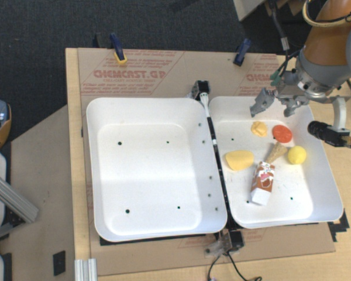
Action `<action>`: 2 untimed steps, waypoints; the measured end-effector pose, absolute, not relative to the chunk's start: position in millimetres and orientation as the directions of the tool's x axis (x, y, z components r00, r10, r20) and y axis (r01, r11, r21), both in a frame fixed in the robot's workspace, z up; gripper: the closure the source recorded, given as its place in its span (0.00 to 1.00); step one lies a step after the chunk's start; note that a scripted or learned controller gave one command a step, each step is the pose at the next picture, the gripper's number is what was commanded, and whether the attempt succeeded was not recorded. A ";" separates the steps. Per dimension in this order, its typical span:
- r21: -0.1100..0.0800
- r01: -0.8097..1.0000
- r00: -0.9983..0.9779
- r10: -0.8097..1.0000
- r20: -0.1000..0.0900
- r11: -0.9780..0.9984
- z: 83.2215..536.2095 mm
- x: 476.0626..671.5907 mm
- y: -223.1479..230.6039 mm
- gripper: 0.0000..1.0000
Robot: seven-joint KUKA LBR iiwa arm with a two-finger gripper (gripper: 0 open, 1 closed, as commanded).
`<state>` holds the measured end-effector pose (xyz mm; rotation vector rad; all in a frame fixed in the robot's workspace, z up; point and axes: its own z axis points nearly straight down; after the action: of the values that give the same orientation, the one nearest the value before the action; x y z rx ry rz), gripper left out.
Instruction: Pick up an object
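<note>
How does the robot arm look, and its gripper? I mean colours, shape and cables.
The arm is grey and rounded, with a glossy orange band above the wrist. A yellow cable loops beside it near the top. The gripper is grey metal with two fingers.

The claw (pixel 277 103) is hanging over the far edge of the right bin (pixel 316 206), its two fingers spread apart with nothing between them. Below it, a small yellow piece (pixel 258 128), a red round piece (pixel 282 134), a yellow ball (pixel 296 154), a yellow lump (pixel 238 160) and a red-and-white bottle (pixel 262 183) are lying in the bin. The left bin (pixel 146 168) is sitting just beside it on the worktop (pixel 134 63).
</note>
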<state>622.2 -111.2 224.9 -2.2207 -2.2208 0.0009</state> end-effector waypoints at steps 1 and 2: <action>-0.007 1.000 -0.003 1.000 0.002 0.003 148.2 647.5 -90.3 0.00; -0.001 1.000 0.000 1.000 0.000 0.000 153.5 647.9 -91.8 0.00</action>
<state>647.9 -91.8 153.5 -2.2202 -2.2211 0.0015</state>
